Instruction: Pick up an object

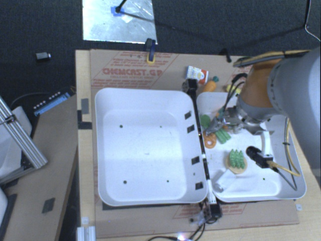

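Bench (60,154): one, tan. 
White bins: two, side by side; left bin (145,144), right bin (251,187). 
Arm (296,84): one, grey with orange band, reaching over the right bin. 
Gripper (223,123): one, low over that bin's left part; whether its jaws are apart or together cannot be told. 
Green studded piece on tan disc (236,160): one, mid right bin. 
Green block (222,135): one, just beside the gripper. 
Orange ring (209,142): one, near the divider.
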Tool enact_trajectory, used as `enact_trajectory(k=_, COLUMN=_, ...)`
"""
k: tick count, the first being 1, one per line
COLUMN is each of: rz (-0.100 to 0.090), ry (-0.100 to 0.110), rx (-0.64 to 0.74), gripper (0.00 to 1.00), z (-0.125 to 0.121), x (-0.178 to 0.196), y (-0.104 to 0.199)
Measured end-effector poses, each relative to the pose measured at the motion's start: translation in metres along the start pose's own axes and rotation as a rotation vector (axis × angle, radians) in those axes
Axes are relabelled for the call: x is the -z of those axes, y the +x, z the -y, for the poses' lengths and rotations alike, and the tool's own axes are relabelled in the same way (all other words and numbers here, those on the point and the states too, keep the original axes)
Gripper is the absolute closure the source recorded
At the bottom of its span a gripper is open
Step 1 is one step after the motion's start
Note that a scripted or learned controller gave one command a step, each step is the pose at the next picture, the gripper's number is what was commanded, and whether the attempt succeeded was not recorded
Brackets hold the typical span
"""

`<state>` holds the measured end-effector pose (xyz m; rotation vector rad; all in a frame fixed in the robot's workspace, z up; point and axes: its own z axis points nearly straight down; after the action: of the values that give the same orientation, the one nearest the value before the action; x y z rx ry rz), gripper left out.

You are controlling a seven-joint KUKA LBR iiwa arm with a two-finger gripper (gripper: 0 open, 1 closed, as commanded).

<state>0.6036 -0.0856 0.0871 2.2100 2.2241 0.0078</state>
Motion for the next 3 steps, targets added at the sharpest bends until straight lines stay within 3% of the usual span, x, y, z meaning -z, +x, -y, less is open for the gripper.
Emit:
enact_trajectory(k=1, rz=-0.001, ry=0.001, rx=-0.008, gripper=0.00, z=0.072, x=0.001, y=-0.003)
enact_trajectory(k=2, rz=0.000, ry=-0.001, rx=0.000, gripper=0.00, z=0.009, x=0.000, y=-0.003)
enact_trajectory(k=3, rz=-0.001, ry=0.001, rx=-0.010, gripper=0.00, z=0.077, x=0.001, y=-0.025)
